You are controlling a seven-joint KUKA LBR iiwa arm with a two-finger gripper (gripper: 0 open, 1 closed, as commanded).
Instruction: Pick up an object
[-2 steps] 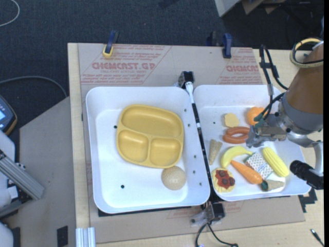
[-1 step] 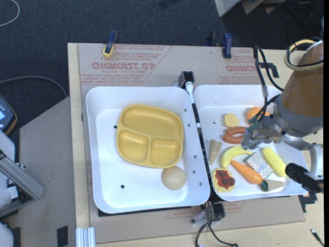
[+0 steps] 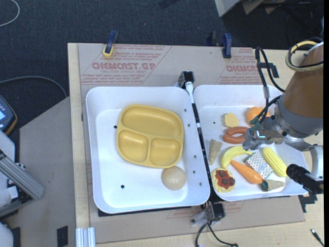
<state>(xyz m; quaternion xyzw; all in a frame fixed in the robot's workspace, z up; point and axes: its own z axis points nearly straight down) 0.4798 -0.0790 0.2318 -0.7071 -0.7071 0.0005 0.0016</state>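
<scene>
My gripper point(image 3: 258, 135) hangs over the right bin point(image 3: 205, 99), just right of a red sausage point(image 3: 234, 134) and above the banana point(image 3: 234, 155). Around it lie toy foods: an orange point(image 3: 253, 114) partly behind the wrist, a yellow cheese piece point(image 3: 231, 120), a corn cob point(image 3: 274, 161), a carrot point(image 3: 247, 172), a checkered packet point(image 3: 258, 164), a pizza slice point(image 3: 224, 179) and a pale wedge point(image 3: 214, 151). Nothing visibly hangs from the gripper.
The left bin point(image 3: 97, 138) holds a yellow divided plate point(image 3: 150, 136) and a beige ball point(image 3: 174, 178). A black rod point(image 3: 194, 117) runs along the seam between the bins. Blue clamps point(image 3: 226, 45) sit at the bench's back edge.
</scene>
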